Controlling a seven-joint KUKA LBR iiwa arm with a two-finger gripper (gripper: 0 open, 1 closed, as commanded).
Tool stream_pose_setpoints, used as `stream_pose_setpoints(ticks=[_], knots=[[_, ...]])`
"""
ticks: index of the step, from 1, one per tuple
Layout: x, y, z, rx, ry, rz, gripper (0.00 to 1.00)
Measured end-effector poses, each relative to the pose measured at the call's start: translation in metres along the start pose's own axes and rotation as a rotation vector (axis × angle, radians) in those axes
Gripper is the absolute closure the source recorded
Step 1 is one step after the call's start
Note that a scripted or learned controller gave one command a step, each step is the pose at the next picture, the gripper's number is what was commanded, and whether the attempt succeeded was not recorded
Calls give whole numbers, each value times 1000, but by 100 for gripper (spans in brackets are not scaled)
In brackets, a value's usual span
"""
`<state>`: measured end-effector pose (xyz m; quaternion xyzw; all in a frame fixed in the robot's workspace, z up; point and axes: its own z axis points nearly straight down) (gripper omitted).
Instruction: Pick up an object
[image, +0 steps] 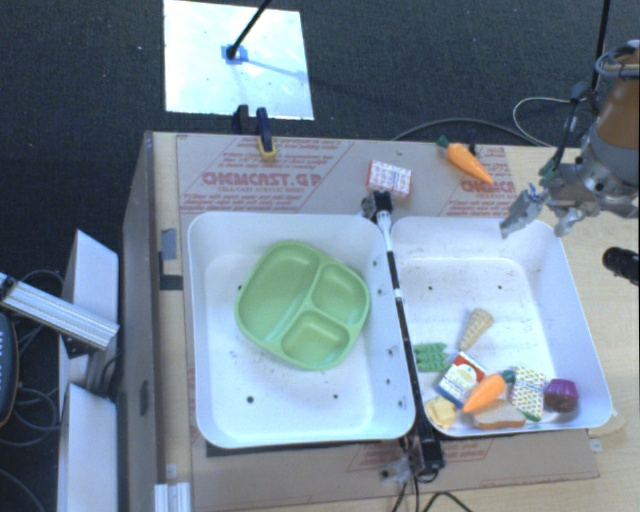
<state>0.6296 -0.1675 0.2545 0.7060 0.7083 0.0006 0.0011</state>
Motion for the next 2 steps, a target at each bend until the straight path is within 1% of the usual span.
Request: stream_pose_setpoints(ticks=[1, 2], knots=[[-16, -31, 149, 4, 1, 2, 0], [66, -31, 170, 2, 2, -1, 0]])
